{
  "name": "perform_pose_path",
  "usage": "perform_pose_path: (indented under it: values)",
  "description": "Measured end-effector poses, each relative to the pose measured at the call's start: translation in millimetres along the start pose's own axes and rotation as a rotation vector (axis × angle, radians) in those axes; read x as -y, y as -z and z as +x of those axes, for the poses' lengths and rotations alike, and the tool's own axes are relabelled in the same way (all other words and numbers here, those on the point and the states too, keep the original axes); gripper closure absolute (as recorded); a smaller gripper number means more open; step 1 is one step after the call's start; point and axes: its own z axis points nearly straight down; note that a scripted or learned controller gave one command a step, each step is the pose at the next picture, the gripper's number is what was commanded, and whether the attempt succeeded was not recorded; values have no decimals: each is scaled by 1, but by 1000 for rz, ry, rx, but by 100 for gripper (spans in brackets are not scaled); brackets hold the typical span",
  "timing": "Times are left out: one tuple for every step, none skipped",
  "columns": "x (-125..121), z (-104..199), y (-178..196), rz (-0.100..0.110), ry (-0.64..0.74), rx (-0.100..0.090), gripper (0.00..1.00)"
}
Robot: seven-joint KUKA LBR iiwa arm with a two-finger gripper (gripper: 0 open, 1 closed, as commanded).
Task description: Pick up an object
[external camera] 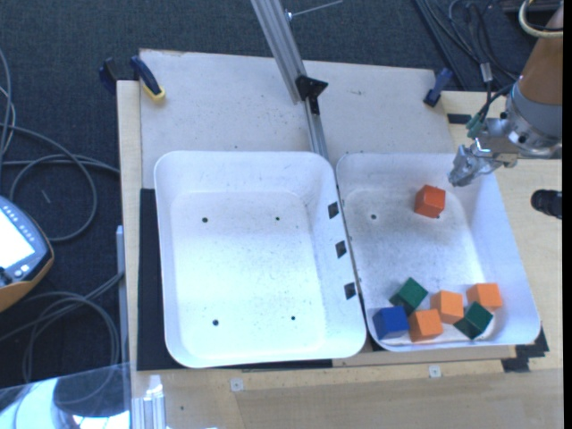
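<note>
camera view has the lone orange cube (430, 200) lying in the right bin (509, 239), upper part, apart from the cluster of blocks (438, 309) at the bin's near edge. gripper (465, 170) hangs just beside it, upper right, holding nothing.

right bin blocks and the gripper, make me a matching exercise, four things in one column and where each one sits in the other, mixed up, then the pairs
Things
1. lone orange block
2. blue block
3. gripper
4. left bin

Places
A. at the near-left end of the cluster of blocks in the right bin
B. over the right bin's far right corner
C. alone in the far half of the right bin
D. across the divider from the blocks

Pairs: 1-C, 2-A, 3-B, 4-D
</note>
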Motion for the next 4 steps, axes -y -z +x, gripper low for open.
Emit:
perform_pose_path:
  values:
    - [-3, 3, 2, -6, 4, 0, 0]
    - [55, -28, 32, -5, 0, 0, 0]
    - [18, -7, -95, 2, 6, -3, 0]
    - [-60, -14, -128, -10, 7, 1, 0]
